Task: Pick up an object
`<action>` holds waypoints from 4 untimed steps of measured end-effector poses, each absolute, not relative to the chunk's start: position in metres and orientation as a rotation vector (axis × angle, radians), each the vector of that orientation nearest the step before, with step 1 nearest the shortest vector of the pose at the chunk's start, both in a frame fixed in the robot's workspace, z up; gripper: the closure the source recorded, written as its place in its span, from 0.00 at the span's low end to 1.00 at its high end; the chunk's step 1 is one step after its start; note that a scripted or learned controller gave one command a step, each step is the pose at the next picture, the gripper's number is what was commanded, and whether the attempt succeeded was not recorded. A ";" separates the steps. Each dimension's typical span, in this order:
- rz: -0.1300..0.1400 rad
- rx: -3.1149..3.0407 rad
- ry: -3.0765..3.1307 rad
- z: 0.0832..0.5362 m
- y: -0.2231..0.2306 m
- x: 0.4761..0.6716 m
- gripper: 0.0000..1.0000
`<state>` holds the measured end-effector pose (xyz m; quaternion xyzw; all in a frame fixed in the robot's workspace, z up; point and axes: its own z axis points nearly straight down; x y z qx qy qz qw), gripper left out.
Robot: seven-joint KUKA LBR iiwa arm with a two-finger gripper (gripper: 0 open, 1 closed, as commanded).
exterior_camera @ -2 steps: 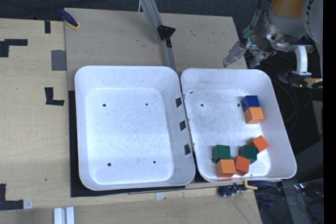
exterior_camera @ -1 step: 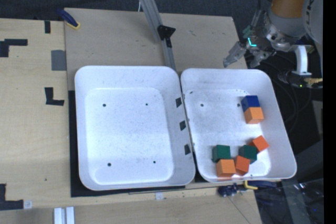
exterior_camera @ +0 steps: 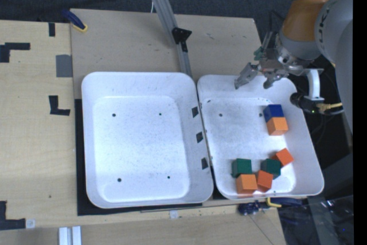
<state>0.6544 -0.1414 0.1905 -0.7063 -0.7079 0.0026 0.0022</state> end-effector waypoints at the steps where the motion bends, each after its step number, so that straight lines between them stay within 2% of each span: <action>1: 0.008 -2.217 -2.220 0.143 -0.146 0.648 0.00; 2: 0.008 -2.216 -2.221 0.088 -0.145 0.646 0.00; 3: 0.003 -2.216 -2.225 0.102 -0.145 0.648 1.00; 4: -0.003 -2.221 -2.225 0.146 -0.146 0.654 1.00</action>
